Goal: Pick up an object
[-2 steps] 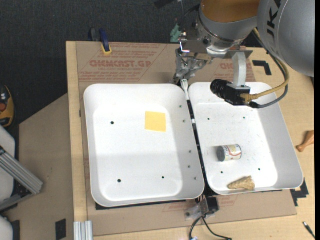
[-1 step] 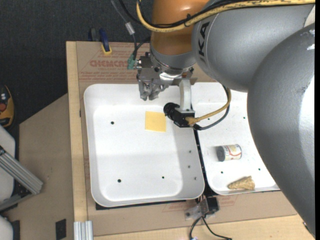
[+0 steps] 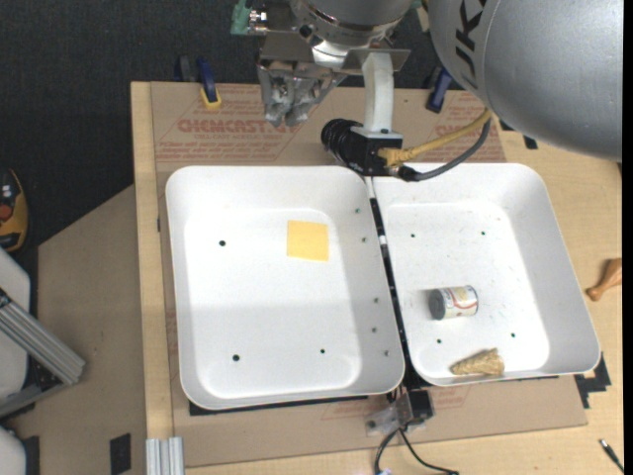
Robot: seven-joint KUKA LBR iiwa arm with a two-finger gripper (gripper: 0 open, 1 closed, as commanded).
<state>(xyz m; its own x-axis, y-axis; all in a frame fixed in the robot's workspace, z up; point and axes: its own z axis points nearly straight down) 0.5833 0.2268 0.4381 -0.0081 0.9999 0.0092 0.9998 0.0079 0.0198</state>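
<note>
A flat yellow square point(image 3: 308, 239) lies in the left bin point(image 3: 198, 295), a little above its middle. In the right bin point(image 3: 554, 255) a small white and grey can point(image 3: 454, 302) lies on its side, and a tan, crumbly wedge point(image 3: 479, 364) rests near that bin's front rim. My gripper point(image 3: 290, 102) hangs high above the bench, past the far edge of the left bin, well apart from all three objects. Nothing shows between its fingers.
The two white bins sit side by side on a brown board point(image 3: 247, 127). Blue clamps point(image 3: 207, 79) hold the board's far edge. A black cable fitting point(image 3: 358, 147) and a tan hose point(image 3: 445, 144) hang over the bins' shared far corner. The grey arm covers the top right.
</note>
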